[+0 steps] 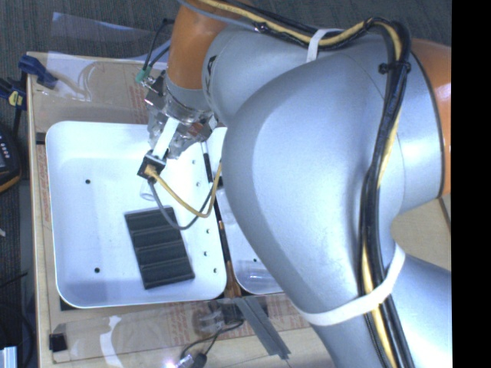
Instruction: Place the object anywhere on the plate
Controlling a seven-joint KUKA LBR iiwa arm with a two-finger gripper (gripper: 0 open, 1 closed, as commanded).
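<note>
Across the whole right half, a bulky grey arm (322,167), reaching in from the right and bending toward the upper left. Along its back, a bundle of black and yellow cables (368,29), bound with white ties (314,44). Near the wrist, an orange band (188,41).

Beneath everything, a brown bench (100,83), partly under clear plastic sheet at the top left.

On the bench, a white left bin (69,205), wide open to view, with a few small dark holes (87,181) in its floor. Just beside it, a right bin (249,278), mostly hidden under the arm, with only its near left corner and a strip of its left rim showing. Between the two, a thin dark strip (219,221).

In the left bin, low and right of centre, a dark ribbed slab (159,248), lying flat, its long side tilted a little off the bin's edges, close to the near wall.

Over the left bin's upper right part, the gripper (178,138), pointed down and left, well apart from the slab, with nothing seen in its grasp. Cannot tell its state, released or clenched, from this angle.

At the bench's top left corner, a blue clamp (31,71). Below the bins, at the near edge, a small grey bracket (230,313).
</note>
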